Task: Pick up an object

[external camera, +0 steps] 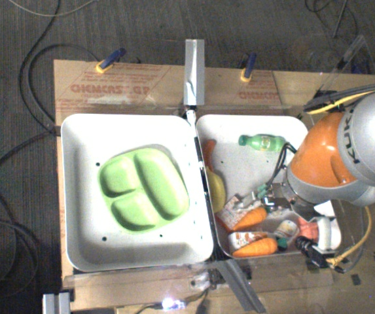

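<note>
A desk seen from above at a slant carries two shallow white bins side by side. The left bin holds a light green divided plate with three compartments, lying tilted near the bin's centre.

The right bin holds the loose objects. At about 12 o'clock in this bin lies a small green bottle on its side, cap end toward the left. Along the bin's 9 o'clock wall lies a yellow, banana-like piece, with a slim orange-red item just above it by the same wall. Toward 6 o'clock sits a cluster: a carrot lying at a slant, a crumpled packet touching its upper left, a small orange-labelled packet below it, and a second carrot against the bin's near wall.

The grey arm with its orange band enters from 3 o'clock and covers the right part of this bin. The tool sits low at the arm's left edge, just beside the thick end of the upper carrot; whether its opening is wide or narrow cannot be told, nor whether it touches the carrot.

At 5 o'clock of the right bin lie a reddish and white item and a round pale piece.
</note>
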